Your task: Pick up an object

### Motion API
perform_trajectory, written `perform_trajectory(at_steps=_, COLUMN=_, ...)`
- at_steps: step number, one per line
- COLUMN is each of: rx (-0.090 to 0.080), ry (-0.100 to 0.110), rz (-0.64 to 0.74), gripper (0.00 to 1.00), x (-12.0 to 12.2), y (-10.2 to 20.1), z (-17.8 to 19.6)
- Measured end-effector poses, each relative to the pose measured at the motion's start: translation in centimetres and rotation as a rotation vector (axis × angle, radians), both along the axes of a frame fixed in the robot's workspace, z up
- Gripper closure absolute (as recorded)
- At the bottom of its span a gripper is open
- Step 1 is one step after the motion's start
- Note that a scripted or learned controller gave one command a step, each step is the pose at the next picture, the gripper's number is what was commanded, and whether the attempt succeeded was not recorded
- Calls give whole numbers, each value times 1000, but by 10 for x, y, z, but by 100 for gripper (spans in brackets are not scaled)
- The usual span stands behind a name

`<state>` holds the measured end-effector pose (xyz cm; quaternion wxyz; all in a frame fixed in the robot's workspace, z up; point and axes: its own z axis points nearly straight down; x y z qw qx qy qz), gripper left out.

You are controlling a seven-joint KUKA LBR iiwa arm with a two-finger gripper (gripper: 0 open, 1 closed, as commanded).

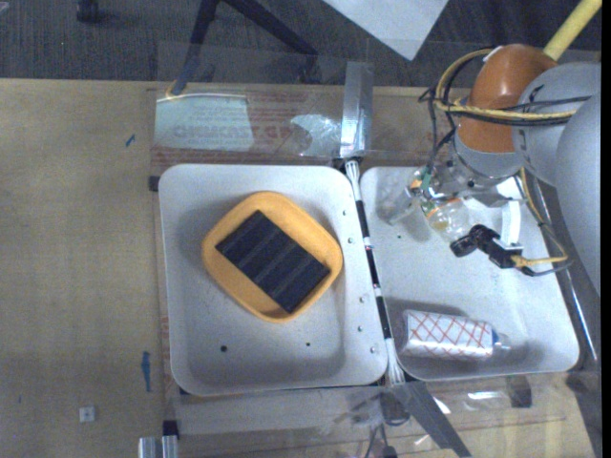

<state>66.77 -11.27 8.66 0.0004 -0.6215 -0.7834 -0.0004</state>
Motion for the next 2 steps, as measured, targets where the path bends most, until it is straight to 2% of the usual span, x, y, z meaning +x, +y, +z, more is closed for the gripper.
perform_trajectory(at_steps=1, rx=0, ry=-3, rz=-1, gripper=100, x=1, y=0, z=10)
perform_trajectory(at_steps=2, rx=-2, ry=-4, rz=208, gripper=100, x=0, y=40, z=99)
